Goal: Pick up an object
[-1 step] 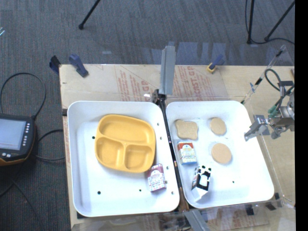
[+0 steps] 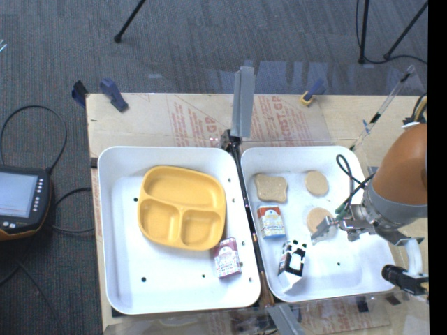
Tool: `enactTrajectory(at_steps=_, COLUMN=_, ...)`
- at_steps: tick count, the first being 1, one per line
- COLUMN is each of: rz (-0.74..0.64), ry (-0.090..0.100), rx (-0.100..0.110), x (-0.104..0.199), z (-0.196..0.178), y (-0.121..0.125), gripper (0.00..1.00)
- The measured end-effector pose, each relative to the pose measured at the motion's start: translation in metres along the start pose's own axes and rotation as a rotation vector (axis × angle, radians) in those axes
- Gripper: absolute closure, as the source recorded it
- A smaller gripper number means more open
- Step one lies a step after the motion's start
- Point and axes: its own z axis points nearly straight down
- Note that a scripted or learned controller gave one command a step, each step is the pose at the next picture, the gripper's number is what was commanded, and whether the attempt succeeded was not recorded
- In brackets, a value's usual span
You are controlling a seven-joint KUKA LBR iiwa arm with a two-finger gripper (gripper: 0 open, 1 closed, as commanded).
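In the right bin (image 2: 349,278) lie a slice of toast (image 2: 270,187), a round tan biscuit (image 2: 316,183), a second round biscuit (image 2: 316,218), a small red and white carton (image 2: 271,222) and a black and white milk carton (image 2: 294,258). My gripper (image 2: 339,232) hangs over the right bin, just right of the second biscuit and above-right of the milk carton. It is open, and bare white bin floor shows between its fingers. The left finger tip (image 2: 323,233) sits at the biscuit's lower right edge.
The left bin (image 2: 119,271) holds a yellow divided plate (image 2: 183,206) and a small maroon carton (image 2: 228,258) near the rim between the bins. A grey upright post (image 2: 243,107) stands behind the bins. A pendant screen (image 2: 21,197) lies off the bench at the left.
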Motion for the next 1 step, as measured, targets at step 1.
enactTrajectory(at_steps=1, rz=0.227, ry=-0.002, rx=-0.012, x=-0.0131, z=-0.0193, y=-0.0132, gripper=0.0)
